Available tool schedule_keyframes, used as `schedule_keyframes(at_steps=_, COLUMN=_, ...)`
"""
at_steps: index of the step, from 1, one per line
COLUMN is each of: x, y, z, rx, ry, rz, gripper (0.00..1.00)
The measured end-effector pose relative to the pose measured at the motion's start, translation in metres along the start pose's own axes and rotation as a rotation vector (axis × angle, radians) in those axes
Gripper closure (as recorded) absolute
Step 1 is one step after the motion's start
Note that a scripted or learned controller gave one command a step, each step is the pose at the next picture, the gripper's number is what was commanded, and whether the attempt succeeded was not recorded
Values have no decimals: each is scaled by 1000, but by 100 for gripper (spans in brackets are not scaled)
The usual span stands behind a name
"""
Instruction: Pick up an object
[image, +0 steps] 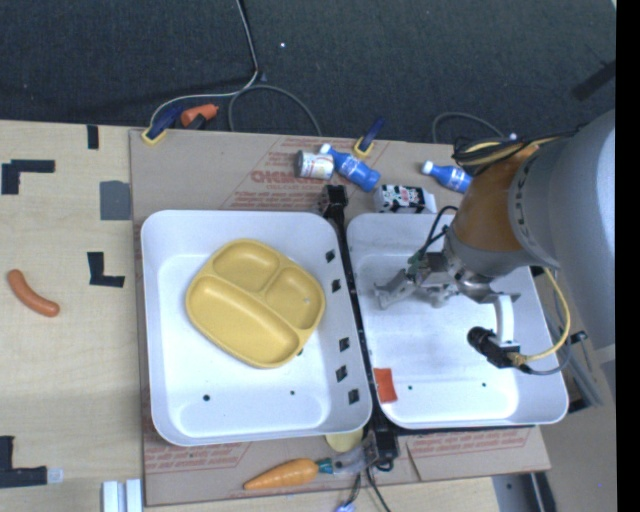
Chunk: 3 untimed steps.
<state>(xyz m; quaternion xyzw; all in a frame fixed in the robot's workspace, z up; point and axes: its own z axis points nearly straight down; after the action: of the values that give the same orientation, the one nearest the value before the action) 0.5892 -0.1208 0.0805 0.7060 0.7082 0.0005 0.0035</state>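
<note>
In R bin (520, 400): gripper (392, 292)

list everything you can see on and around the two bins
bins: 2, white, side by side on the bench
divided plate: 1, yellow, in the left bin
small tag: 1, orange, right bin's left edge
toy carrot: 1, orange, below the left bin
toy sausage: 1, orange-red, bench far left
bottles: 2, blue and white, behind the bins
clamp: 1, yellow and orange, upper left
arm: 1, grey, orange band, from the right
claw: 1, grey, over the right bin
</note>
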Motion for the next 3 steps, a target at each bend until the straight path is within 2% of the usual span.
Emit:
schedule_keyframes(at_steps=1, x=22, y=51, z=-5, rx=1, ry=3, rz=-1, gripper=0)
schedule_keyframes(at_steps=2, x=19, y=81, z=-4, rx=4, ry=4, rz=0, gripper=0)
schedule_keyframes(at_steps=3, x=19, y=80, z=-15, rx=3, ry=2, rz=-1, gripper=100)
